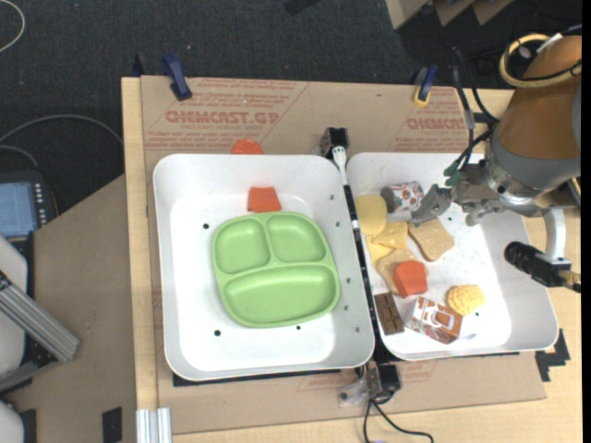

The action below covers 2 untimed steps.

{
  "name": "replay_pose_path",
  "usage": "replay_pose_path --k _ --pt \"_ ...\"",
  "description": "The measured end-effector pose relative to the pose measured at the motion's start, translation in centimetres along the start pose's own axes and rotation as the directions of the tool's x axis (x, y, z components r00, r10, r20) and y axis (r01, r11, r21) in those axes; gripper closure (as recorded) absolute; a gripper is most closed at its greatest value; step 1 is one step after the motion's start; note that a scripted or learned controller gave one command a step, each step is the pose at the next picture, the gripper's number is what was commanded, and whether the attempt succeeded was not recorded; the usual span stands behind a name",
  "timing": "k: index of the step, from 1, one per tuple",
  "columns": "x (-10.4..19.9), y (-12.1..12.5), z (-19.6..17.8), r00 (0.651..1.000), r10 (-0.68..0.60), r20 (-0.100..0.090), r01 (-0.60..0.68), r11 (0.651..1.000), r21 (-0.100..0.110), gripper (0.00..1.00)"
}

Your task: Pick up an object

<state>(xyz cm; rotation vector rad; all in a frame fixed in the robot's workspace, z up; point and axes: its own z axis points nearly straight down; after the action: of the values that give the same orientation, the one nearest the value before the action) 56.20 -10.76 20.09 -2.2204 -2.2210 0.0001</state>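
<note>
Two white bins: left bin (175, 275) holds one green divided plate (274, 268) and one orange block (264, 199). Right bin (526, 326) holds roughly eight small food items, overlapping. Gripper (443, 201) over bread slice (431, 241); finger state unclear.

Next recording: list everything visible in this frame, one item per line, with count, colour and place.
Shallow plastic bins: 2, white, side by side on bench.
Divided plastic plate: 1, green, left bin.
Small block: 1, orange-red, left bin, behind plate.
Toy food pieces: several, yellow, tan, orange, brown, right bin.
Small printed can: 1, white and red, right bin, far end.
Spring clamps: 2, blue, bench's far edge.
Two-finger gripper: 1, grey, over right bin.
</note>
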Motion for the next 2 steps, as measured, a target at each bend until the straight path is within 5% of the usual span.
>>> replay_pose_path --k 1,2 --pt "0.5 -1.8 11.9 1.0 0.002 0.0 -0.002 1.0 -0.002 0.0" --pt "-0.2 -7.2 11.4 1.0 0.003 0.0 -0.003 1.0 -0.007 0.0"
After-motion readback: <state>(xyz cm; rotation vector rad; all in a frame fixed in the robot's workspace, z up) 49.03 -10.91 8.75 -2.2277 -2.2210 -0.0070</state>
